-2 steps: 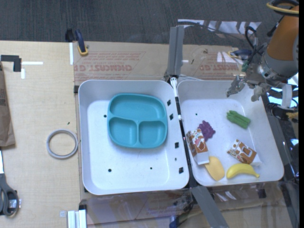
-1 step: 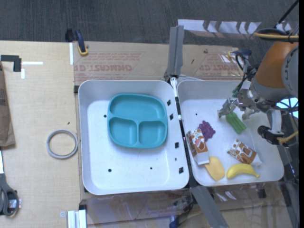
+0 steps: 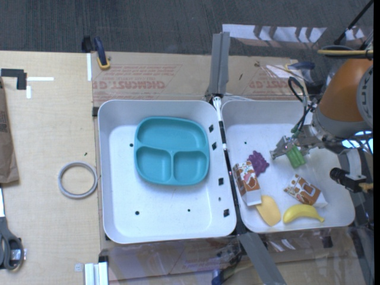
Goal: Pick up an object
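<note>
My gripper (image 3: 291, 151) hangs over the upper right part of the right bin (image 3: 237, 119), shut on a small green object (image 3: 295, 157) that shows between its fingers. A purple grape bunch (image 3: 257, 160) lies just left of it. A brown-and-white snack packet (image 3: 247, 180) lies lower left, and a second packet (image 3: 303, 190) sits below the gripper. A banana (image 3: 303, 214) and a yellow-orange piece (image 3: 268, 210) rest near the bin's front edge.
The left bin (image 3: 119, 218) holds a teal divided plate (image 3: 172, 150). A grey tape ring (image 3: 78, 179) and scissors (image 3: 9, 251) lie on the bench to the left. The arm's orange band (image 3: 347, 88) stands above the right bin's far right corner.
</note>
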`<state>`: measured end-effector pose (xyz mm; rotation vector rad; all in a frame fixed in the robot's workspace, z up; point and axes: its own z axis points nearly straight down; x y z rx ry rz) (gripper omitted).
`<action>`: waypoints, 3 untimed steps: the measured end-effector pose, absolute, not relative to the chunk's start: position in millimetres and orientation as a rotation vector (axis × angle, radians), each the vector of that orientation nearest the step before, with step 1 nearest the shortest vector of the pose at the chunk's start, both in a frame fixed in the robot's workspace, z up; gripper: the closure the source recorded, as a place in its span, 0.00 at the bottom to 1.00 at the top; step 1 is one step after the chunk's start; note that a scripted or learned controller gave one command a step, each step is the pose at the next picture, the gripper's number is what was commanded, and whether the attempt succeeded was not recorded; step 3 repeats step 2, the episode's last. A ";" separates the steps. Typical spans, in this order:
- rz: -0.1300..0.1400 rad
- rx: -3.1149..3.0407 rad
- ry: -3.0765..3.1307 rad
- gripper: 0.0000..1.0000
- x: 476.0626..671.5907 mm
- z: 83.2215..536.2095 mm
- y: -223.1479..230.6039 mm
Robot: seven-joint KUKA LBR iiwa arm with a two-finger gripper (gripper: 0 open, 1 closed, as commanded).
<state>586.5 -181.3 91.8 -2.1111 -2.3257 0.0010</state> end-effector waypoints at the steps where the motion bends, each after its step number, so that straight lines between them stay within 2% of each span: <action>1: 0.000 -2.116 -2.322 1.00 586.6 101.3 -182.5; 2: 0.002 -2.271 -2.171 1.00 594.5 205.1 -99.0; 3: 0.002 -2.271 -2.171 1.00 594.5 205.1 -99.0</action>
